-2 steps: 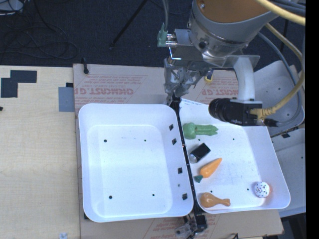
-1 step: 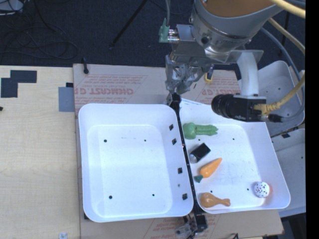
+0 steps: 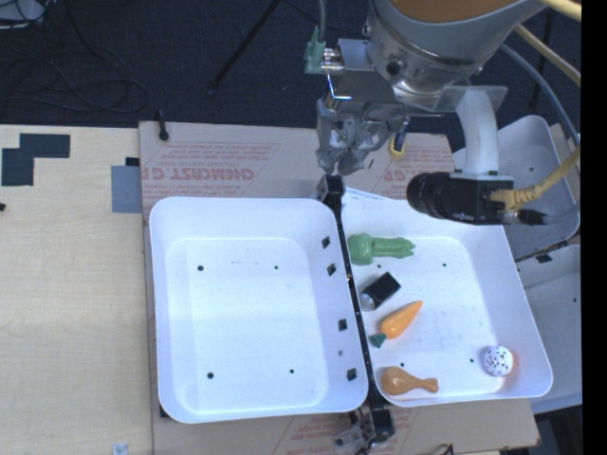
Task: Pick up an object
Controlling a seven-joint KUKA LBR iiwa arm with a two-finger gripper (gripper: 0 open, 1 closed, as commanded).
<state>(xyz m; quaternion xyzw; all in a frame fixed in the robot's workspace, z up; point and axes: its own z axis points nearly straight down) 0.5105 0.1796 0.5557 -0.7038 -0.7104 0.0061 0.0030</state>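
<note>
The right bin [image 3: 493, 282] holds a green toy [image 3: 378, 248] at its upper left, a small black block [image 3: 380, 288] below it, an orange carrot-shaped toy [image 3: 400, 319], a tan pear-shaped toy [image 3: 408, 381] at the front edge, and a white speckled ball [image 3: 497, 360] at the lower right. My gripper [image 3: 334, 183] hangs above the back end of the divider between the two bins, above and to the left of the green toy. Nothing shows between its fingers.
The left bin [image 3: 171, 254] lies beside the right one on a cardboard sheet [image 3: 228, 164]. A black cylindrical device [image 3: 455, 198] on the arm overhangs the right bin's back edge. Cables [image 3: 545, 183] run at the right.
</note>
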